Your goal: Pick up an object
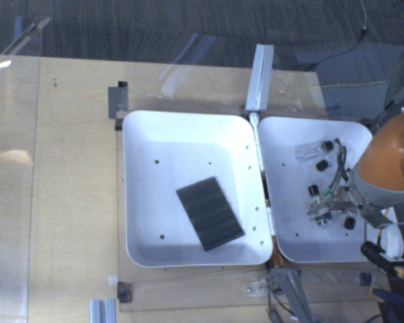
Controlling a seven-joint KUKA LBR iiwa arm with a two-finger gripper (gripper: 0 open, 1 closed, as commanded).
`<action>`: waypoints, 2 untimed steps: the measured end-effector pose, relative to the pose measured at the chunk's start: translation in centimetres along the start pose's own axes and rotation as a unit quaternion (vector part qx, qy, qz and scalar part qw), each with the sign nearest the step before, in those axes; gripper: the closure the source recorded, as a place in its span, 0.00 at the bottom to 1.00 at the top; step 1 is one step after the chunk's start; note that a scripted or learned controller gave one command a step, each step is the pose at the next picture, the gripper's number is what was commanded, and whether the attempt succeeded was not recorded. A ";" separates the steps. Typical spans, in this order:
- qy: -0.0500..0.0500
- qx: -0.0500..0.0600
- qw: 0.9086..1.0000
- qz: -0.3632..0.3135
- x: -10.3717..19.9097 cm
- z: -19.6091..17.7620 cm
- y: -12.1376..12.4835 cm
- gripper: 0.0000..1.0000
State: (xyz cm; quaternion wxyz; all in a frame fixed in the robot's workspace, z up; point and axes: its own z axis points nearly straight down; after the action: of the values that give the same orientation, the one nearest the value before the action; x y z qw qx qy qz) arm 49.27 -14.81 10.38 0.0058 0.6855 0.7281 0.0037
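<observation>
A: What is lying in the left bin (141, 180)?

B: A dark ribbed pad (210, 212) is lying flat, tilted, near the centre.

A: And the gripper (326, 207)?

B: It is hanging over the right bin (289, 241), apparently touching nothing; finger spacing cannot be determined. The wooden bench (54, 200) is supporting both bins.

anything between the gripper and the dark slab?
Camera view: bare floor of the left bin, then the rims where both bins meet, separate the gripper from the dark slab.

Arm (390, 160) cut off at right edge; gripper (326, 207) perhaps blurred, details unclear.
</observation>
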 end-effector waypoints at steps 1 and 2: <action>0.001 0.004 0.998 0.063 1.3 -11.1 -0.1 1.00; 0.000 0.003 0.998 0.060 1.3 -12.0 0.1 1.00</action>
State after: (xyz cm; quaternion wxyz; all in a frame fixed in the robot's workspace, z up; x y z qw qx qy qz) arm 49.12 -13.43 22.39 0.0035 0.7280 0.6856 0.0018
